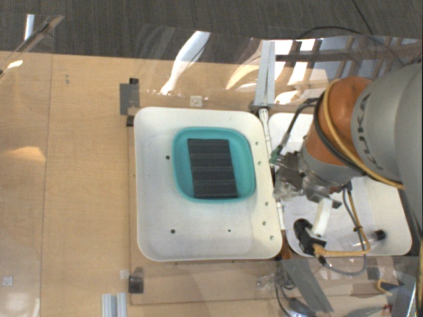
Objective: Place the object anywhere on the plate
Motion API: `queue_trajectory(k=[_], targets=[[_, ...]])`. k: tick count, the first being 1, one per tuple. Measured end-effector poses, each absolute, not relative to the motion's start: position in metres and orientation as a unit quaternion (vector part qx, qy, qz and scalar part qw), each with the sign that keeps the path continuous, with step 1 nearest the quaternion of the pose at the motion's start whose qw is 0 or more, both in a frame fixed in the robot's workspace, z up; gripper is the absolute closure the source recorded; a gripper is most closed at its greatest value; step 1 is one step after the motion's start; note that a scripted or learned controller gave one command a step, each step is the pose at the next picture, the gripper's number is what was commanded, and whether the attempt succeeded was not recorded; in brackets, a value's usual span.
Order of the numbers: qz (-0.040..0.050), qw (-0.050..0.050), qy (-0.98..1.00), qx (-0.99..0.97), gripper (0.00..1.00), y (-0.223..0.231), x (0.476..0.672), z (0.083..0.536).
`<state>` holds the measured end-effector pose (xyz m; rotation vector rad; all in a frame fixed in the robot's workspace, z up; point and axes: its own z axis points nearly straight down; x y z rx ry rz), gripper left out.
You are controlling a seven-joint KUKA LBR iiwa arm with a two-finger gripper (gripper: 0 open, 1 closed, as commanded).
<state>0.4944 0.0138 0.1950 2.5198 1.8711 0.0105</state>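
gripper [289, 179] under wrist [334, 152], open/shut: can't tell | dark ridged obj [211, 168] lies flat mid teal plate [248, 164] in white bin [158, 230], 9 o'clock of gripper | I judge it placed; I'd retreat straight up, no sweep twd 9 o'clock

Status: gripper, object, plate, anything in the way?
Gripper over right bin, its left side. Dark ribbed block lies flat on teal plate, left bin. Nothing else on plate.

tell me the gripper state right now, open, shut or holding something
Grey arm's two-finger gripper: cannot be told; it hangs over the left edge of the right shallow white bin.
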Motion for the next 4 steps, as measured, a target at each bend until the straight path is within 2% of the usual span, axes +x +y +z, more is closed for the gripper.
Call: queue_trajectory(k=[1,2,3,4], targets=[[0.0016,0.001,0.714,0.7,1.0,0.059,0.519,0.185],[0.0016,0.001,0.714,0.7,0.0,0.058,0.519,0.185],[0.0016,0.002,0.759,0.651,0.0,0.01,0.549,0.185],[0.0021,0.002,0.81,0.587,0.0,0.07,0.552,0.185]])
